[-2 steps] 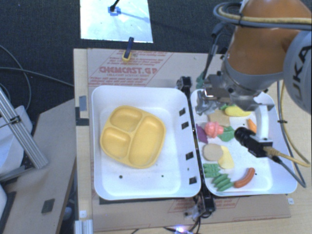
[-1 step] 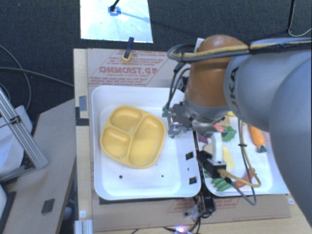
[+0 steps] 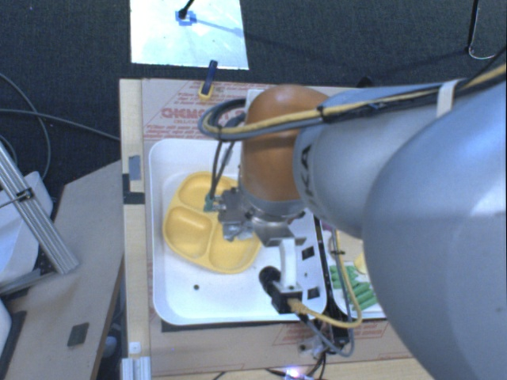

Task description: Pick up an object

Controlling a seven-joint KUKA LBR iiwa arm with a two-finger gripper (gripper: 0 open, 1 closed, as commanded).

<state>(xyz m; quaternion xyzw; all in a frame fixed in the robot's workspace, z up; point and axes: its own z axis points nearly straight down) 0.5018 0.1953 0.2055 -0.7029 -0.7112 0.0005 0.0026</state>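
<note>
The yellow plate (divided into compartments) lies in the left bin, toward its far-left part. The gripper is low over the plate's right side, and the wrist hides it, so spread or closed cannot be told. Green sticks lie beyond the bin's right wall.

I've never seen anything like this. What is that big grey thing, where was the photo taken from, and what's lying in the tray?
The big grey shape is a robot arm with an orange band, reaching in from the right. One fixed camera looks down on the bench at a slant. The arm's gripper hangs over a yellow divided plate, which lies in a shallow white bin. Further right, something green shows beneath the arm. The wrist blocks the view, so I cannot tell whether the gripper holds anything.
</note>
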